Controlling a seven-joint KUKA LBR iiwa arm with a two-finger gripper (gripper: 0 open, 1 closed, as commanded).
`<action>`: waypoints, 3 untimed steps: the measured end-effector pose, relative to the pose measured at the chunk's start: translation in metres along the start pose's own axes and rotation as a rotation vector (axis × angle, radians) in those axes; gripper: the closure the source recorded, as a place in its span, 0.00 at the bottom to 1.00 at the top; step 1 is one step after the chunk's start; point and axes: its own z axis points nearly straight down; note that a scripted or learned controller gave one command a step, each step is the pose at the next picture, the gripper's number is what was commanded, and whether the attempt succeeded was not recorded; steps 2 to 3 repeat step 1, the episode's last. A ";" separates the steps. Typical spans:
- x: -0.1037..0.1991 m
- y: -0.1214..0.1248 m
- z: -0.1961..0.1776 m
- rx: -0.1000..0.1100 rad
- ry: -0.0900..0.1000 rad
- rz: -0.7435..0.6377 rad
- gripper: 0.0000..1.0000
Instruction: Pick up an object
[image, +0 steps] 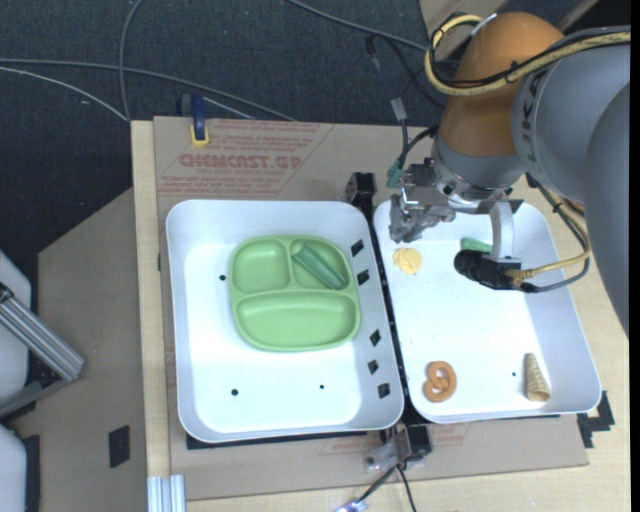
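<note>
1. The arm (560, 90) reaches in from the right; its gripper (404, 226) hangs over the far left corner of the right bin (480, 330), close to the wall between the two bins.
2. Whether the gripper is wide or narrow I cannot tell, since the wrist hides its working end; no thing is seen held in it.
3. A small yellow piece (407, 262) lies on the bin floor just beside the gripper, on the near side; I judge it the likely target, being the closest thing.
4. It lies flat and alone, with bare floor around it; that leaves room for a straight descent, though the bin wall stands near on the left.
5. A pretzel (439, 381) and a cone (537, 377) lie well apart from the gripper, along the near edge of the same bin; both are free to take, but farther off.
6. The left bin (200, 330) bears a green plate (290, 320); a green pod (320, 264) rests in its far right compartment, kept in by the ridges.
7. The pick looks not yet made; the next move calls for a small shift toward the yellow piece, then a descent.
</note>
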 end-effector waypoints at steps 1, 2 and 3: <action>0.050 0.021 0.013 0.003 0.000 0.001 1.00; 0.050 0.021 0.013 0.003 0.000 0.001 1.00; 0.050 0.021 0.013 0.003 0.000 0.001 1.00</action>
